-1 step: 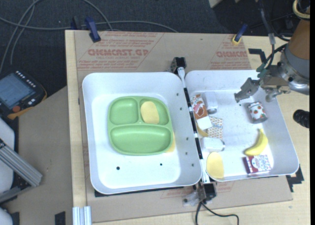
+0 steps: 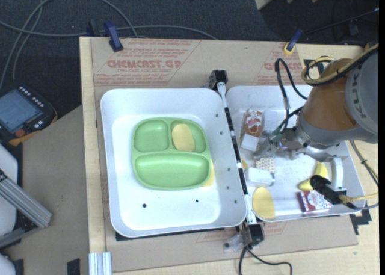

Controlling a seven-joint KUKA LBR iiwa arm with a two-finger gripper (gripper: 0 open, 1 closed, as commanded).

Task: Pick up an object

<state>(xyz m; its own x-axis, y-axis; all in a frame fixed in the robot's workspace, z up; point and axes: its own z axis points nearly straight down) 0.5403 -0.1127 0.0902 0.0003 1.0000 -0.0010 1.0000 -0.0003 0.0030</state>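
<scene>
While the bench, a board printed with red lettering, spans most of the view, two shallow white bins sit on it side by side, meeting along a dark seam held by black clips. Left of the seam, the left bin is the larger-looking one and carries a green divided plate near its middle. That plate has one long compartment along its near side and two smaller ones behind it; a pale yellow oval piece lies in the right-hand small compartment.

Reaching in from the right, the arm shows its orange band and grey wrist above the right bin. Its gripper is low in the middle of that bin, among the clutter there; whether its fingers are spread or closed I cannot tell, since they blur into the items beneath them, and nothing can be seen held between them.

Loose objects lie in the right bin. A red and white packet rests near the far left part, just beyond the gripper. A small speckled block and a white block sit just beside the gripper on its near side. A yellow rounded piece lies at the bin's near left corner. A red carton lies near the near right edge, with a yellow banana-like piece just behind it, partly covered by a black part.

Blue clamps grip the bench's far edge.
</scene>
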